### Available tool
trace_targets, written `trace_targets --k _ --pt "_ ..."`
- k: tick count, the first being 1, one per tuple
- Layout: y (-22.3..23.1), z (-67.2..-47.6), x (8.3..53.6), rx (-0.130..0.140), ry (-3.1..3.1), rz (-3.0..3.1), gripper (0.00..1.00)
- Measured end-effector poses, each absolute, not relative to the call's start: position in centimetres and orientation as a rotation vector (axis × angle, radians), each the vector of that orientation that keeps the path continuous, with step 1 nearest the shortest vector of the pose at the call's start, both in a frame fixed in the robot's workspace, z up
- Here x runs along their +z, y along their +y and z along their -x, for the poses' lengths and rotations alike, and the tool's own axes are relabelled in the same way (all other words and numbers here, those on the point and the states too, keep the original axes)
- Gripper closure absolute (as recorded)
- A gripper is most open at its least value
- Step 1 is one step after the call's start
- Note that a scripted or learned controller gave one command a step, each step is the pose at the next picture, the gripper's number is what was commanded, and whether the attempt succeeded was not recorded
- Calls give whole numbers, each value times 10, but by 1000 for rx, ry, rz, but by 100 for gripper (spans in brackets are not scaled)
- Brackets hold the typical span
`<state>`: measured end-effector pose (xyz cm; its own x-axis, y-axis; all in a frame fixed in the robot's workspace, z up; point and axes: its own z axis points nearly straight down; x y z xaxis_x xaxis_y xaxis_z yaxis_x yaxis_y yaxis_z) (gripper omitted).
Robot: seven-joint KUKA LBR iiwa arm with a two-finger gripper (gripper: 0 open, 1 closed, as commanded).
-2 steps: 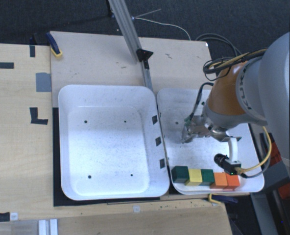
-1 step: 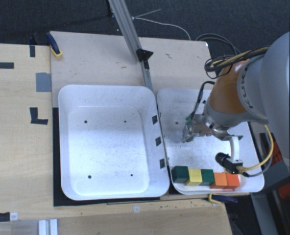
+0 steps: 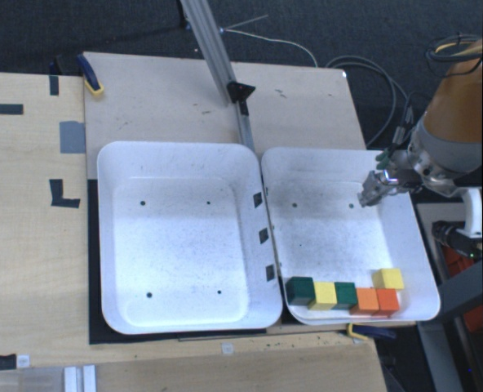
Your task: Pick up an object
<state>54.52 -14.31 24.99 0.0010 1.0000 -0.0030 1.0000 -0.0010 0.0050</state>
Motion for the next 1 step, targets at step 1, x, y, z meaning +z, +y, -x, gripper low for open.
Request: trace_targets --k 1 --pt "-120 -487 292 3 2222 -2218 100"
